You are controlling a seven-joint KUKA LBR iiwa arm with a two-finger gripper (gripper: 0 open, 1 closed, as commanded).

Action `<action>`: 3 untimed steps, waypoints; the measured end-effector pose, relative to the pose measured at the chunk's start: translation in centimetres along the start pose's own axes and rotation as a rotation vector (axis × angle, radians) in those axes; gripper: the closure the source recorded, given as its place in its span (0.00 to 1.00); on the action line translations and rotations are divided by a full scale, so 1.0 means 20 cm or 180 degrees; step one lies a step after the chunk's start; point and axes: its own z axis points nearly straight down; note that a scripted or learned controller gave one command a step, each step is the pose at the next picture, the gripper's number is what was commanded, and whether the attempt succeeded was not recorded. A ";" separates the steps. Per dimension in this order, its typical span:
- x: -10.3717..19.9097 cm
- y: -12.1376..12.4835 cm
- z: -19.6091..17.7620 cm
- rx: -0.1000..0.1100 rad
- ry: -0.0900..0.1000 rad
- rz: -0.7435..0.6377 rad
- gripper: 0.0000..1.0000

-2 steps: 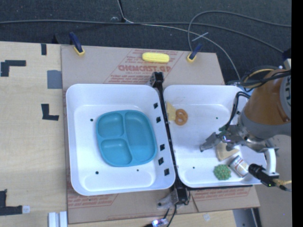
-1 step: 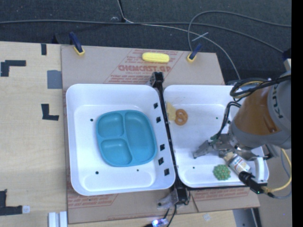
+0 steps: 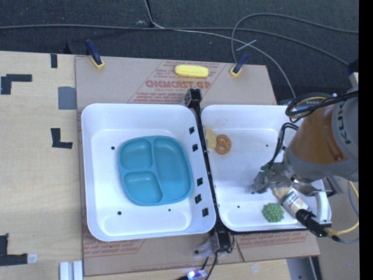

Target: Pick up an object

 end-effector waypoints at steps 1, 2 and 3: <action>-0.02 0.02 -0.22 -0.0018 -0.0008 0.0004 1.00; -0.04 0.04 -0.53 -0.0029 -0.0013 0.0002 1.00; -0.04 0.04 -0.84 -0.0031 -0.0016 0.0001 1.00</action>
